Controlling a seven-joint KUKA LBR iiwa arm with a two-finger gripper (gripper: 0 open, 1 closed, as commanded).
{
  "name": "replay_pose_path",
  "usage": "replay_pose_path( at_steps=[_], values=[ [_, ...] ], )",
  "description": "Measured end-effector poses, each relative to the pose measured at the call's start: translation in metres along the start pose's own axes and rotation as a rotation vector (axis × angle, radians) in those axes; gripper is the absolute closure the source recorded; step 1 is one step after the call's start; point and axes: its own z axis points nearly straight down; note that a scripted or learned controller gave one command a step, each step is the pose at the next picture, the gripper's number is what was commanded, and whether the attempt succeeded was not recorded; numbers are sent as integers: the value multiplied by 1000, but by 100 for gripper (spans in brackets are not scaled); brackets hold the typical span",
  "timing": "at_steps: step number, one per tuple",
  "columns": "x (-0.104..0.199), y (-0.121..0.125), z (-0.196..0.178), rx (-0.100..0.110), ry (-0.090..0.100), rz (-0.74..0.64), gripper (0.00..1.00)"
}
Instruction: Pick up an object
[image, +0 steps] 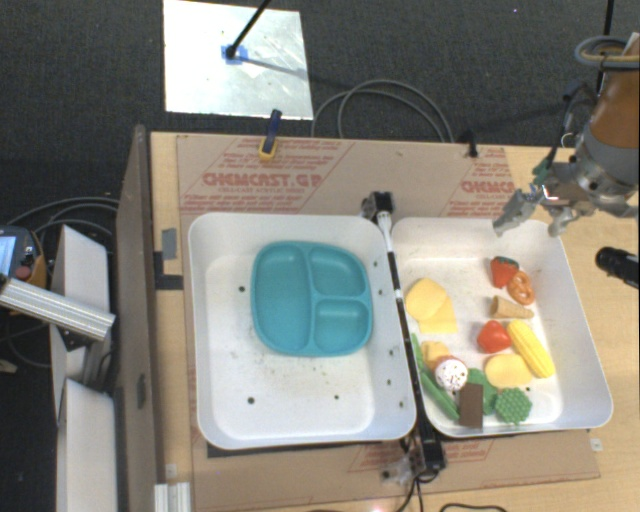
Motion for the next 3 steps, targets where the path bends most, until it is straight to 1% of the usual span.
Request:
replay_pose_path(
  at_steps=[1, 2, 3],
  values=[
    [-16, 7, 64, 4, 0, 3, 0],
    [-32, 10, 166, 5, 1, 2, 0],
    [-32, 12, 149, -3, -1, 0, 100]
  ],
)
